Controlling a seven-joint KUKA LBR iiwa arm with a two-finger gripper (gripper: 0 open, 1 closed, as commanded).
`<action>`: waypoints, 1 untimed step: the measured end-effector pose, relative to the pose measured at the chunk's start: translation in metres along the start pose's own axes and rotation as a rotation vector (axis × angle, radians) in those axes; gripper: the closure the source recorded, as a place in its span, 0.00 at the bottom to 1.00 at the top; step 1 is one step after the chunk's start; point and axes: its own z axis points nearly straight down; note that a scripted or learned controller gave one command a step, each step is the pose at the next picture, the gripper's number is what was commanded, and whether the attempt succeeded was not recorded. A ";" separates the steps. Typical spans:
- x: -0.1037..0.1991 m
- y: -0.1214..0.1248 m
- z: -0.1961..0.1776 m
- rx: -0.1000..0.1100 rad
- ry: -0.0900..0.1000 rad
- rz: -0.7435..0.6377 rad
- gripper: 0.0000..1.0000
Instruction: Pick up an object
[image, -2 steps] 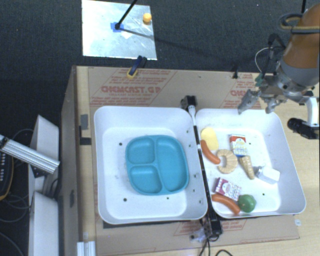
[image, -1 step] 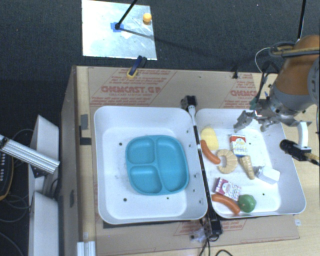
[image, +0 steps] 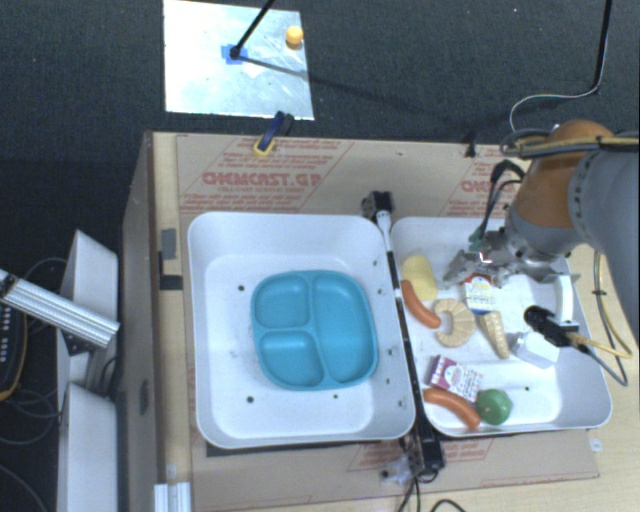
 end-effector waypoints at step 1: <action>0.000 0.001 -0.011 -0.003 0.000 -0.002 1.00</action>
